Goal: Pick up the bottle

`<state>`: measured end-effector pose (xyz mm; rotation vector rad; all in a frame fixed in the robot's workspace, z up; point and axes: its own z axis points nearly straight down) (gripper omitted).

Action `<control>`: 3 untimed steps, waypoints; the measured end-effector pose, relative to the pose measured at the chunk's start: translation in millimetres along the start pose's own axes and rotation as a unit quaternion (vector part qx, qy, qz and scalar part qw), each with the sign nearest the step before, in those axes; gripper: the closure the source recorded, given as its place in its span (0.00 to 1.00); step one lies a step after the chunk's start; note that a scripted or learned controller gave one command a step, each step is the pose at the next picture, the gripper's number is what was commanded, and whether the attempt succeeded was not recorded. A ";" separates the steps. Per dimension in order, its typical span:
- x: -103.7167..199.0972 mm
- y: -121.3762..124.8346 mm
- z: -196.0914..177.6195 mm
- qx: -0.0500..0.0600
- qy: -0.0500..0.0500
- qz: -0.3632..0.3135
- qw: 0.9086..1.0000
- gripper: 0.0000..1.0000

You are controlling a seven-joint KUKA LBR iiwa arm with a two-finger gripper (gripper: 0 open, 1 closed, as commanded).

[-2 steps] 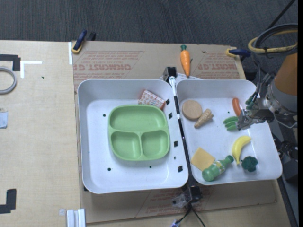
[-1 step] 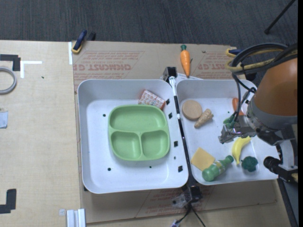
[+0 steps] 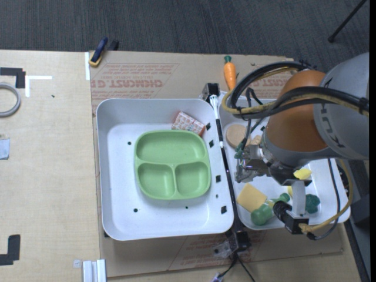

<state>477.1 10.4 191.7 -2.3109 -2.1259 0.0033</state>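
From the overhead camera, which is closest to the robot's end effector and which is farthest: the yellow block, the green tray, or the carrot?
1. Yellow block: in the right bin, just below the end effector.
2. Green tray: in the left bin, across the divider.
3. Carrot: on the cardboard beyond the bins, at the far edge.

My single camera — fixed above the bench (image 3: 47,157) | looks down aslant | both bins (image 3: 108,175) in frame — arm (image 3: 305,122) entering right
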 end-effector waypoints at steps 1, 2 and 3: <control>66.0 8.9 0.1 0.000 0.000 0.179 0.984 1.00; 72.0 -6.4 -42.3 0.000 -0.001 0.294 0.956 1.00; 137.1 -11.6 -20.1 0.000 -0.001 0.284 0.959 1.00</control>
